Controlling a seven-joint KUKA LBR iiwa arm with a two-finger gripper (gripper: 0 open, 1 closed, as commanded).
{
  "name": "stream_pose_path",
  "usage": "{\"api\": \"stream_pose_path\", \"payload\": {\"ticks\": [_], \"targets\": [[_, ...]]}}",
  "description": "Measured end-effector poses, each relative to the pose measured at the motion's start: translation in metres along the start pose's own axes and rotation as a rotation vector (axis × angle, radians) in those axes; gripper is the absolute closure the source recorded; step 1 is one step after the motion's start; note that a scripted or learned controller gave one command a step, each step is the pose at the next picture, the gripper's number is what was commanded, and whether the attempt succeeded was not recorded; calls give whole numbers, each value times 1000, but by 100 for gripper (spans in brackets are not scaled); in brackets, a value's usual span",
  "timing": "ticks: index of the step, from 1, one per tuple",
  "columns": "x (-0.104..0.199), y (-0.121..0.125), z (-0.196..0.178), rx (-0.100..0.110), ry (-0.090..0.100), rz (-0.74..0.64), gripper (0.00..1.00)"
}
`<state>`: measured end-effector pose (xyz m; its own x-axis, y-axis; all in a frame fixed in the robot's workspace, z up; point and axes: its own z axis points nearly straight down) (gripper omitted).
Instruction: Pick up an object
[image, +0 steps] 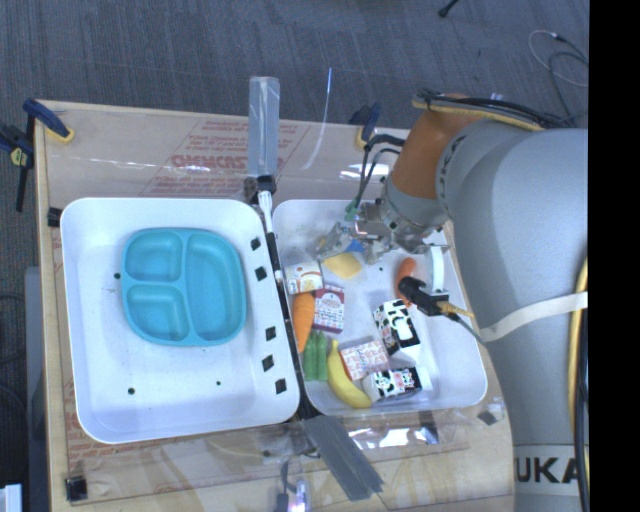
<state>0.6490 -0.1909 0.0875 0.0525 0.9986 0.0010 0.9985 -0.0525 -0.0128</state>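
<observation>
My gripper (345, 240) hangs low over the far part of the right bin (462, 350), just above a yellow wedge (343, 266). The grey wrist with its orange band (425, 150) comes in from the right behind it. Below the gripper lie a small white box (303, 279), a pink carton (328, 308), an orange carrot (302, 320), a green vegetable (316, 356), a banana (345, 386), another pink carton (363, 358) and two cow-patterned cartons (397, 325) (397, 382). A red-orange piece (405, 270) lies right of the wedge. Nothing is visibly held.
The left bin (90, 400) holds a blue divided plate (185, 285). A black-clipped divider (270, 300) separates the bins. The large grey arm body (520, 260) overhangs the right bin's right side. A clear upright tube (263, 125) stands behind the bins.
</observation>
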Motion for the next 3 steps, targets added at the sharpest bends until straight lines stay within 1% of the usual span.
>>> {"api": "stream_pose_path", "payload": {"ticks": [1,2,3], "targets": [[1,0,-8,5,1,-6,100],[2,0,-8,5,1,-7,0],[2,0,-16,8,1,-12,100]]}}
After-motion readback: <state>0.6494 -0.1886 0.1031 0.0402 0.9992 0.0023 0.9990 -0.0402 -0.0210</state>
